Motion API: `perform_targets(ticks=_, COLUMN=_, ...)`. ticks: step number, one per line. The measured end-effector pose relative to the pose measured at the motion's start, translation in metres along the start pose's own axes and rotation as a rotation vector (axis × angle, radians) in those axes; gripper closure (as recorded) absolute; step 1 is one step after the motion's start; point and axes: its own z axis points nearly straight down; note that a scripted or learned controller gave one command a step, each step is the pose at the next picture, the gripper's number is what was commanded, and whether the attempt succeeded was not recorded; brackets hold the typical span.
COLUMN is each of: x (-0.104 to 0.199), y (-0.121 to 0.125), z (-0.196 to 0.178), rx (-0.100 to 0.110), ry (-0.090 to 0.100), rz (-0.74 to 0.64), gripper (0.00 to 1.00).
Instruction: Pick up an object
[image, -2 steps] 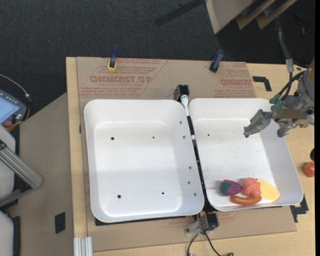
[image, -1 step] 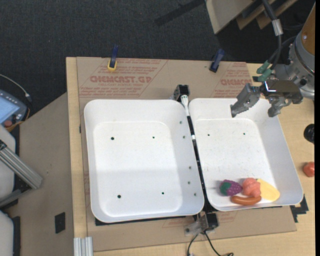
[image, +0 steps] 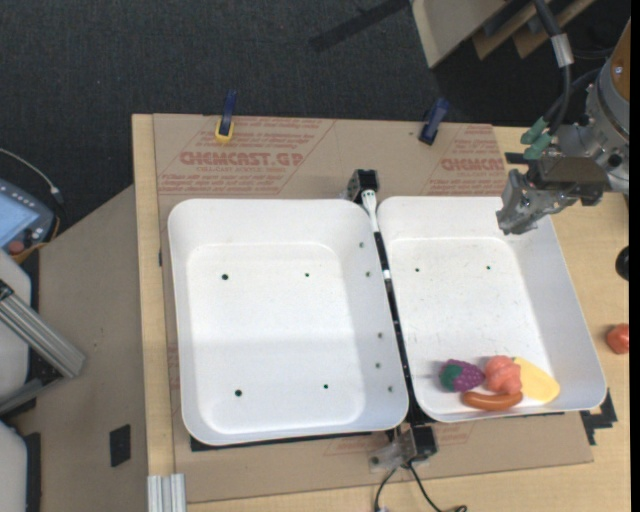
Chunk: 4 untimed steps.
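Several small toy foods lie in the near right corner of the right bin: a purple grape bunch, a pink-orange lumpy piece, an orange sausage shape and a yellow piece. My gripper hangs over the far right corner of that bin, well away from the toys. Nothing shows between its fingers.
The left bin sits beside the right one on a cardboard sheet. Blue clamps hold the sheet's far edge. A small orange object lies on the bench right of the bins.
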Motion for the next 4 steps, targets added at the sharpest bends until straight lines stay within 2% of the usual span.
perform_targets(ticks=1, x=0.044, y=-0.003, z=0.162, rx=0.02, ry=0.001, rz=-0.001, gripper=1.0)
perform_targets(ticks=2, x=0.042, y=-0.001, z=0.144, rx=0.002, ry=0.001, rz=0.002, gripper=1.0)
perform_targets(ticks=3, x=0.042, y=0.0, z=0.134, rx=0.001, ry=0.001, rz=0.003, gripper=1.0)
perform_targets(ticks=4, x=0.042, y=0.0, z=0.134, rx=0.002, ry=0.001, rz=0.004, gripper=0.0)
